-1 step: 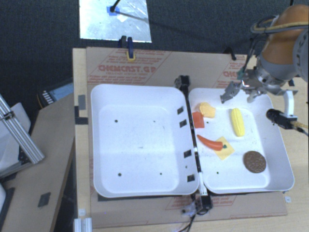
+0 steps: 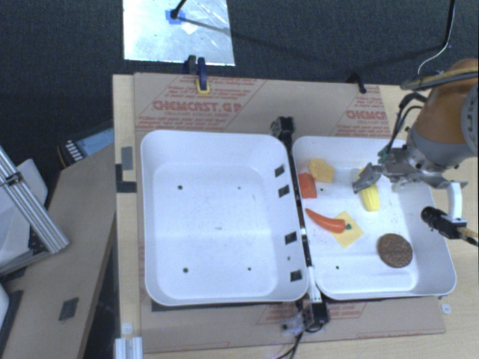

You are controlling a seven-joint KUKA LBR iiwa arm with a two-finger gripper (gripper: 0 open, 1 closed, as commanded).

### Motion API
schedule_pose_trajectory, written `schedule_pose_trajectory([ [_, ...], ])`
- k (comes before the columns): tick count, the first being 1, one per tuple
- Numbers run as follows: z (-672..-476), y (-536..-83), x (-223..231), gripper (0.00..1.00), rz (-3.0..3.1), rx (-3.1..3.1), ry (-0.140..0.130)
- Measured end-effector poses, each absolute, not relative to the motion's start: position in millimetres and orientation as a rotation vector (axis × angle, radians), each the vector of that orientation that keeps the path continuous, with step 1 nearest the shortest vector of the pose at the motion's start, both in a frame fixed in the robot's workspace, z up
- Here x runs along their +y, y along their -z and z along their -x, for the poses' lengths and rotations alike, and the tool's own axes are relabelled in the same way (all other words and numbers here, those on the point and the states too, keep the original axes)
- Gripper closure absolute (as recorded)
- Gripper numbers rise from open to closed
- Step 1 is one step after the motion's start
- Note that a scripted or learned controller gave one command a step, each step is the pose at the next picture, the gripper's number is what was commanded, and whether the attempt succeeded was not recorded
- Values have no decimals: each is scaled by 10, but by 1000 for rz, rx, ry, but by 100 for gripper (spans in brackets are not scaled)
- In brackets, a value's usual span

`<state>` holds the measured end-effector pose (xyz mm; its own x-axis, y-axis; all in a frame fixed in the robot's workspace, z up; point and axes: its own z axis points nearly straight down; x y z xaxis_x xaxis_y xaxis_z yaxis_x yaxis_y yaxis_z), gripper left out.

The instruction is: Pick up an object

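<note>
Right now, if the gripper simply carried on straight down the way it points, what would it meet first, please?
Most likely the yellow corn piece: the gripper hangs just above it in the right bin. Depth is hard to judge from this single slanted view, so it could land just beside it on the bin floor.

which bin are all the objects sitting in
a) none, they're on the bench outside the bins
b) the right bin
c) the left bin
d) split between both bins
b: the corn cob, chili pepper, cheese wedge, orange block, yellow slice and brown round cookie all lie inside the right bin, where the gripper hovers just above the corn cob.
</note>
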<state>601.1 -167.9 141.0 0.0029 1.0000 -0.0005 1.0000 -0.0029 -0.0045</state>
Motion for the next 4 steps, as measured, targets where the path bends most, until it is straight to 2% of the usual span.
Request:
schedule_pose_trajectory([
  [1, -5747, -1255, -2097, 0, 2225, -2220, -3],
  [2, -4979, -1733, -2071, 0, 2224, -2218, -1],
  [3, -5265, -1880, -2064, 0, 2218, -2231, 3],
  [4, -6029, -1322, -2055, 0, 2217, -2235, 5],
])
